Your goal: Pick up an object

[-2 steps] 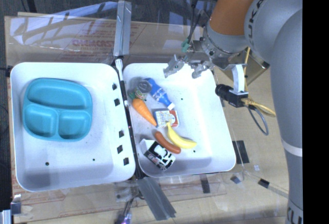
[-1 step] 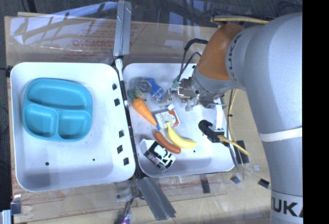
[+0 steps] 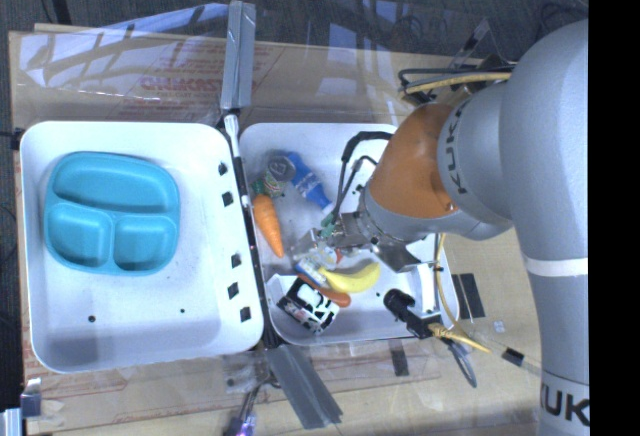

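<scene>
Two white bins side by side on the bench. Left bin [image 3: 60,324]: one blue compartment tray [image 3: 110,211], flat, toward its far-left corner, well apart from the arm. Right bin [image 3: 262,136]: candidate objects crowded together, likely so a descent meets something: carrot [image 3: 266,225] along the left wall; blue item [image 3: 298,178] toward the far edge; banana [image 3: 352,278] near the middle; black-and-white item [image 3: 307,306] at the near-left corner. Gripper [image 3: 333,237]: lowered over the bin's middle, just beside the banana; whether its fingers are spread or pinching anything, I cannot tell. Grasp judged unconfirmed
</scene>
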Robot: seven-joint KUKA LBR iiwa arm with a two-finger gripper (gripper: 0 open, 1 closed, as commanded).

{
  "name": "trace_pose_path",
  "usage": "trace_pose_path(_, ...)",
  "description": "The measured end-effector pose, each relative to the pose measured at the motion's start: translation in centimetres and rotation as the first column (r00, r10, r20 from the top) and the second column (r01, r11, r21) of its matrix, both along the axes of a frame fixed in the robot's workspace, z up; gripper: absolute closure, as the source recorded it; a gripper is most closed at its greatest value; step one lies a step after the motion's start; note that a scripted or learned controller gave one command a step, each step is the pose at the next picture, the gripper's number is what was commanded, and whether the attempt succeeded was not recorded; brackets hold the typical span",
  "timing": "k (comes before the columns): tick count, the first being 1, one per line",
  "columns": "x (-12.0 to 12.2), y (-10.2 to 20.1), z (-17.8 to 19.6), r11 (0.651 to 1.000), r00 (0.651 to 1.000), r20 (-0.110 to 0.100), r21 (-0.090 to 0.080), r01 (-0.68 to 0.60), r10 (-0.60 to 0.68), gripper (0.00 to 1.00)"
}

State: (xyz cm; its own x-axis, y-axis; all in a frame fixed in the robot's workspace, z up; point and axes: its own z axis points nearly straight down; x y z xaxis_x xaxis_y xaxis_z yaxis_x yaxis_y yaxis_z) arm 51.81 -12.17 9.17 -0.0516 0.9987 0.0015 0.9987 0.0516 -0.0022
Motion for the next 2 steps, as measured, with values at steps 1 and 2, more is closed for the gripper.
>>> trace_pose_path(1, 0.0, -0.1, 0.9, 1.0, 1.0, -0.001, -0.001, -0.005, 0.005, 1.0)
trace_pose_path(2, 2.2, 3.8, 10.8, 0.996, 0.996, 0.001, -0.001, -0.088, 0.088, 1.0)
